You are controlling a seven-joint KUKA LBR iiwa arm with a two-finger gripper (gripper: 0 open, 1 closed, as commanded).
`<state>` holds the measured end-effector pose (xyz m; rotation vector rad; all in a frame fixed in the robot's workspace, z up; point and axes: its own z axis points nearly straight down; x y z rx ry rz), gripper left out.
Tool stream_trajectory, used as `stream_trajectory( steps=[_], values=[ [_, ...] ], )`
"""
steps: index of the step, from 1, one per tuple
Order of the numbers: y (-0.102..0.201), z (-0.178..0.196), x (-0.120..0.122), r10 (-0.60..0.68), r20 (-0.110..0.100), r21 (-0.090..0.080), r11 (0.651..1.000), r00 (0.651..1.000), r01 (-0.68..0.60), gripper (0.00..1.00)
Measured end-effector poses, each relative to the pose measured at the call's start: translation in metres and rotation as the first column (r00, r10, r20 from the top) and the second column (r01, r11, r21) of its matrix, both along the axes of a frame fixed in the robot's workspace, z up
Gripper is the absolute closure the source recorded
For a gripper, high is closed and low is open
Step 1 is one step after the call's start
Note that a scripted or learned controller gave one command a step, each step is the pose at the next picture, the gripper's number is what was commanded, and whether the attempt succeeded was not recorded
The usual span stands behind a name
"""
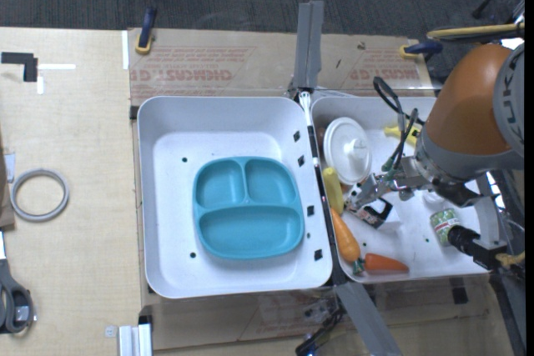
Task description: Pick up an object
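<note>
Two white bins are seen side by side on the bench. The left bin (pixel 154 204) is occupied by a teal divided plate (pixel 248 208) lying flat near its middle. The right bin (pixel 417 250) is reached into by the arm (pixel 467 117) from the right, with the gripper (pixel 373 194) lowered near the bin's centre, just right of a yellow banana-like piece (pixel 334 188) along the left wall. Whether anything is gripped cannot be told; the fingers are lost in clutter, possibly touching a small black-and-white item (pixel 374 213) beneath. A white round lid or dish (pixel 346 147) is placed just above the gripper. Two orange carrots are seen low in the bin: one (pixel 345 239) along the left wall, one (pixel 385 264) by the front edge. A green-labelled bottle (pixel 446 225) is lying at the right. A grey tape ring (pixel 37 194) is left on the bench, well apart
</note>
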<state>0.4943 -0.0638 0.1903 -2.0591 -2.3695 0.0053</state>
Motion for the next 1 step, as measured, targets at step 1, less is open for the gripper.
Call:
stream_trajectory(
  steps=[1],
  values=[
    [-0.0382, -0.0447, 0.0363, -0.014, 0.001, -0.001, 1.000, 1.000, 0.014, 0.00]
  ],
)
